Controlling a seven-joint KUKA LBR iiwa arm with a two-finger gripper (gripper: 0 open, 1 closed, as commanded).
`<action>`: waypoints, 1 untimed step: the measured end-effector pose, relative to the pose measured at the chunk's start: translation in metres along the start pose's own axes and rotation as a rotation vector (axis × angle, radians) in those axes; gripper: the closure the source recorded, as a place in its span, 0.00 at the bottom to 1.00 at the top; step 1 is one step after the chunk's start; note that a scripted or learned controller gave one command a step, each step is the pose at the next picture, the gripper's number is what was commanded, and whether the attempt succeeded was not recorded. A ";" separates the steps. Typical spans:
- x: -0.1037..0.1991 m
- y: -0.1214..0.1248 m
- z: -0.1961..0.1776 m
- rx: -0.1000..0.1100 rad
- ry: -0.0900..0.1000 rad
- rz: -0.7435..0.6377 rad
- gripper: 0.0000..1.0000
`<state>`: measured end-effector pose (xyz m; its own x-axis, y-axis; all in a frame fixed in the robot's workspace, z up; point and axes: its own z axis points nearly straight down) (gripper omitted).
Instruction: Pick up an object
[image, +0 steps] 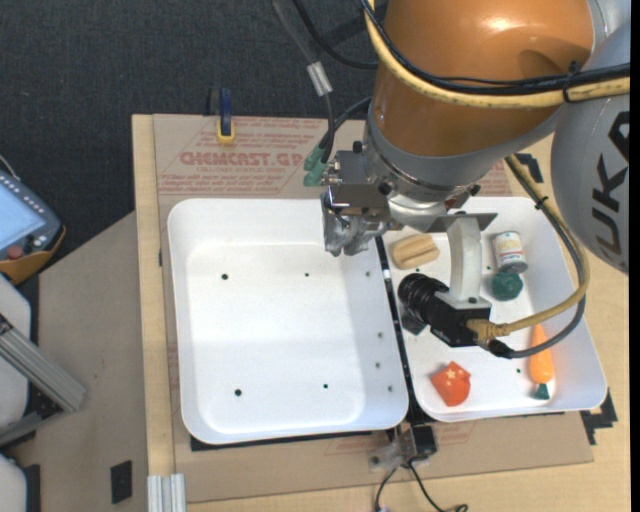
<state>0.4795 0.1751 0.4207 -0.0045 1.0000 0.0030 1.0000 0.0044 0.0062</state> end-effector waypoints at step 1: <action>0.028 -0.001 0.040 0.012 -0.005 0.002 1.00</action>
<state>0.4785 0.2035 0.3808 -0.0029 1.0000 -0.0016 1.0000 0.0029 -0.0061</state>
